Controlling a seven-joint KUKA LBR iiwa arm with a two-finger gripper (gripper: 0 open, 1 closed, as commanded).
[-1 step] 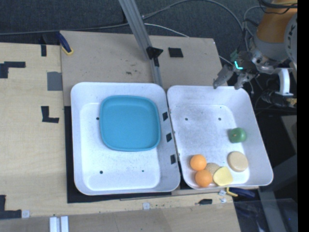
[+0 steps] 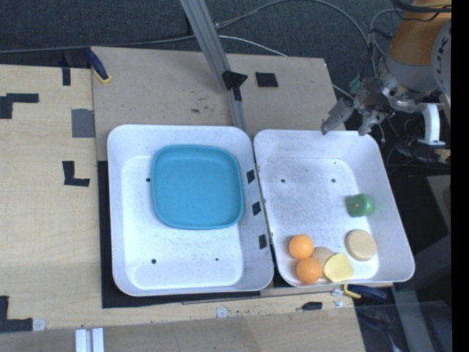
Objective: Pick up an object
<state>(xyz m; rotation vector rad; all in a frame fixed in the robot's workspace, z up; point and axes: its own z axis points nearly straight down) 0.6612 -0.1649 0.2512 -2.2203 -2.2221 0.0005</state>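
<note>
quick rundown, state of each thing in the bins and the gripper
blue plate: lying flat in the left bin
green object: resting apart from the rest, right bin
two orange balls: side by side at the near edge, untouched
yellow piece: lying beside the lower orange ball
tan disc: lying flat by the yellow piece
gripper: fingers apart above the right bin's far rim, holding nothing

A wooden bench (image 2: 44,196) carried two white bins. The left bin (image 2: 124,218) lay touching the right bin (image 2: 315,189). Black tape marks (image 2: 73,173) lay left of the left bin.
</note>
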